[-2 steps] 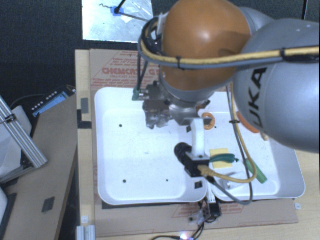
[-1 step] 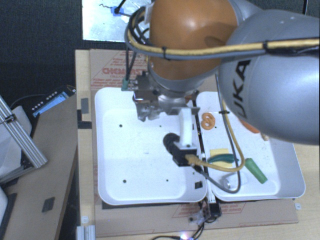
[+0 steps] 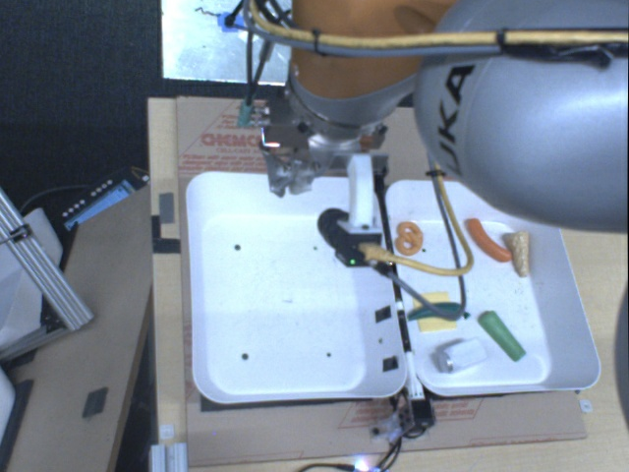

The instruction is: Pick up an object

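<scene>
**Still hunting for a pick**

Grey arm (image 3: 531, 96) is hogging my view; tool (image 3: 292, 170) is hovering over the left bin (image 3: 285, 303). Can't tell its state. Objects are sitting in the right bin (image 3: 560, 323); I'm guessing it needs to swing toward the green cylinder (image 3: 500, 333).

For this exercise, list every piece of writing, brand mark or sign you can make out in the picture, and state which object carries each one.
"UKA" on the grey arm; the start of the brand name is cut off by the arm's curve.
Red print on the cardboard sheet behind the bins: too blurred to read with confidence.
Red print on the cardboard's front edge: too small to read.
The objects in the right bin carry no readable text.
</scene>
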Tool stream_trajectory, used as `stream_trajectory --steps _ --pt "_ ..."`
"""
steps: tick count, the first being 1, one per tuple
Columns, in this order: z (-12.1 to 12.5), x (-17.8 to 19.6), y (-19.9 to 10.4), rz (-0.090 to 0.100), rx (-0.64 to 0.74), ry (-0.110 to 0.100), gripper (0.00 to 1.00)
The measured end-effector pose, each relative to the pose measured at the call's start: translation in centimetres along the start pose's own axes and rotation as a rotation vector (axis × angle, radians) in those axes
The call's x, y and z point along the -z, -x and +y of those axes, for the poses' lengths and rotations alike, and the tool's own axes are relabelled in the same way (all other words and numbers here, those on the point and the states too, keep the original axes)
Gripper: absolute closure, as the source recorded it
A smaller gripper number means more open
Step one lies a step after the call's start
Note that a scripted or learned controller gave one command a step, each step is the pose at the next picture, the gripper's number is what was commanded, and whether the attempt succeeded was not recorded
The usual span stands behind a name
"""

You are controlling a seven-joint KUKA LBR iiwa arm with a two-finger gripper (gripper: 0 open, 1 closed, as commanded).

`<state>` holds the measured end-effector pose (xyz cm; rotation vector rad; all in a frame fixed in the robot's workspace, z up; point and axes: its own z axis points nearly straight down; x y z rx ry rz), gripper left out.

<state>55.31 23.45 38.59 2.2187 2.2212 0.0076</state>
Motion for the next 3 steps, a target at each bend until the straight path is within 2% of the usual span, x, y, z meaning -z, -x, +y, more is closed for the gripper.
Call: stream_trajectory --steps 1,3 --pt "5.8 1.0 0.1 -0.001 -0.001 0.002 1.00" --pt "10.0 6.0 0.0 0.000 0.000 0.001 1.00"
